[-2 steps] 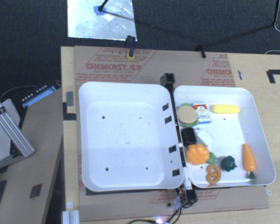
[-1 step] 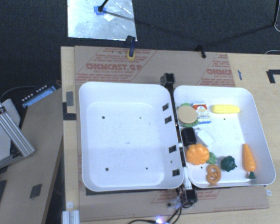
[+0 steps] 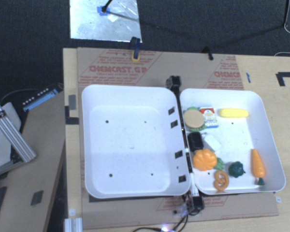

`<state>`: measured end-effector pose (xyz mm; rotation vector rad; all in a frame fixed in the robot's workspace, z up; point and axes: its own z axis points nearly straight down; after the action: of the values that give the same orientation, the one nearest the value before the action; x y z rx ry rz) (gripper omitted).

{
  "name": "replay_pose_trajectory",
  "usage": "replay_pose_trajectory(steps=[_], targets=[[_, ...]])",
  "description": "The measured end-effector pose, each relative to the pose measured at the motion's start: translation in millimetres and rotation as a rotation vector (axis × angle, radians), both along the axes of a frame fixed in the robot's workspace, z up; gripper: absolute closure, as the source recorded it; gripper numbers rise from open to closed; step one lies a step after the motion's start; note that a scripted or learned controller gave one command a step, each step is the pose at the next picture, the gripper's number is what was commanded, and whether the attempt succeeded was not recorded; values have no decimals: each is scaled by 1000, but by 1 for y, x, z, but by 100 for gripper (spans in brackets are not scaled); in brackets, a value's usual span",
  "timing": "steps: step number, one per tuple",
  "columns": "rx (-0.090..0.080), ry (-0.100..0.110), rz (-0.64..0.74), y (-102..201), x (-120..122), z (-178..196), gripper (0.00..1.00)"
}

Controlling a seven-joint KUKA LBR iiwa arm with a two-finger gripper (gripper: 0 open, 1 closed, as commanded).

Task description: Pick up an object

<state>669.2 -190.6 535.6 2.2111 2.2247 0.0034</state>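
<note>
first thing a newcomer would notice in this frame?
Probably the colour cluster in the right bin: a yellow banana near its far edge, an orange pepper by the divider, a carrot along its right wall, with a pretzel and a green broccoli piece at the near edge. The left bin beside it reads as a plain white expanse. Beyond the bench, a shiny silver sheet lies on the dark floor.

The 2 bins (image 3: 130, 139) look like smooth white plastic with a soft sheen. Under them lies a matt brown cardboard sheet (image 3: 150, 66) printed in red. At 12 o'clock a metal plate (image 3: 104, 13) shines dull and scuffed. The toy foods at 3 o'clock, such as the carrot (image 3: 257, 163) and pumpkin (image 3: 204, 159), look like glossy plastic. The floor (image 3: 29, 33) looks like rough dark carpet.
</note>
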Motion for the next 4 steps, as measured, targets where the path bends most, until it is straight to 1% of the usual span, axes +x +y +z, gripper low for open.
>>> replay_pose_trajectory(steps=[2, 3, 4], targets=[[1, 2, -1, 24, -1, 0, 100], [1, 2, -1, 31, -1, 0, 100], [6, 16, 1, 77, -1, -133, 100]])
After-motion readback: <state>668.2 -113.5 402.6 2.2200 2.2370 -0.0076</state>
